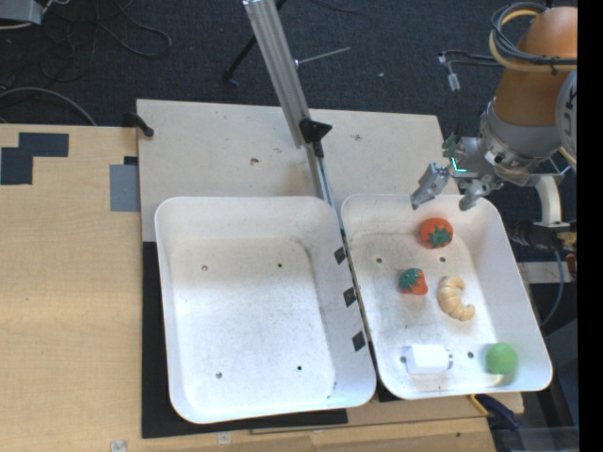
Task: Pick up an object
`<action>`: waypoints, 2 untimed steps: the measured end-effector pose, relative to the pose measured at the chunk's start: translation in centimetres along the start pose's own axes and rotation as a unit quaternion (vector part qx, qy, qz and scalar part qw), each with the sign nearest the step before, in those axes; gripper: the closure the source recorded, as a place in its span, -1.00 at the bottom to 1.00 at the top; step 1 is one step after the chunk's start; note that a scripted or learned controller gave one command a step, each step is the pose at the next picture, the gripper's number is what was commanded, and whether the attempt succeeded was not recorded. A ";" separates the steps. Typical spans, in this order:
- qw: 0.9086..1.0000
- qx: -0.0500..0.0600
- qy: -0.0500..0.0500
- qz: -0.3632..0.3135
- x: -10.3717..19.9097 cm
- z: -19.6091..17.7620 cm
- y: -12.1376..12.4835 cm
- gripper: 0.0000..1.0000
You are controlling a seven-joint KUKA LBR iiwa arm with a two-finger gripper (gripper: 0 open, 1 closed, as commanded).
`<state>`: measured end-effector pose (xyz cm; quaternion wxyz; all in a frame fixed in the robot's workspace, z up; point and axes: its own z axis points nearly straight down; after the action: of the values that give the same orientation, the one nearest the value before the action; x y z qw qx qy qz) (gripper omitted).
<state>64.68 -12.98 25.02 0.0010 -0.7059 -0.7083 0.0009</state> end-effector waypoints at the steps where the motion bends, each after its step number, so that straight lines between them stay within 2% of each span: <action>1: 1.000 0.002 0.000 0.001 0.1 4.7 -0.9 -1.00; 2: 1.000 0.002 0.000 0.001 0.2 9.2 -0.5 -1.00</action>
<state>64.18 -12.73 15.82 0.0027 -0.7068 -0.7074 0.0022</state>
